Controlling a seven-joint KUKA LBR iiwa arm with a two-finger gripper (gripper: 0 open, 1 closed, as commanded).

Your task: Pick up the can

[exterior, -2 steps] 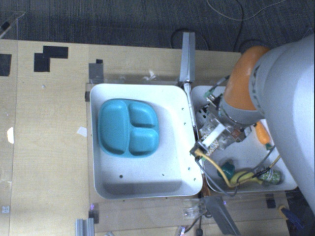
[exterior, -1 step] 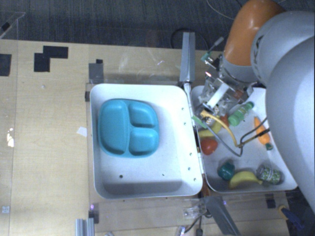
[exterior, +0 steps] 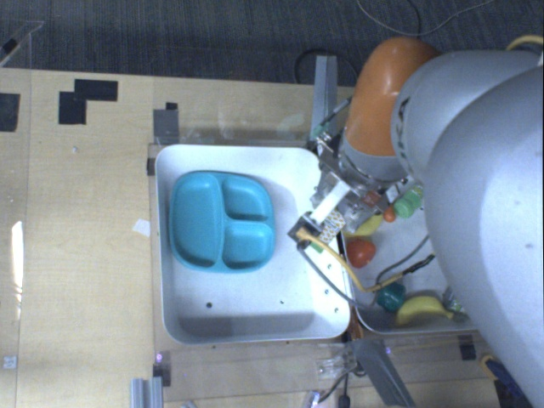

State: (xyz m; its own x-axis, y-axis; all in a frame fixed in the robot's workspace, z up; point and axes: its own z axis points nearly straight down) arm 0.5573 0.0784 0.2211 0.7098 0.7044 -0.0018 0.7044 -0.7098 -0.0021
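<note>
My gripper [exterior: 360, 204] hangs low over the left edge of the right bin [exterior: 374, 320], close to the wall it shares with the left bin. The wrist and the grey arm cover most of the right bin, hiding whatever lies under them. Around the gripper I make out a red round fruit [exterior: 360, 251], a yellow piece [exterior: 371, 224] and a green object [exterior: 409, 202]. I cannot pick out a can among them.
A blue divided plate [exterior: 223, 220] lies in the left bin [exterior: 246, 321]. A banana [exterior: 422, 308] and a teal object [exterior: 392, 297] sit at the right bin's front. The wooden bench [exterior: 76, 253] stretches to the left.
</note>
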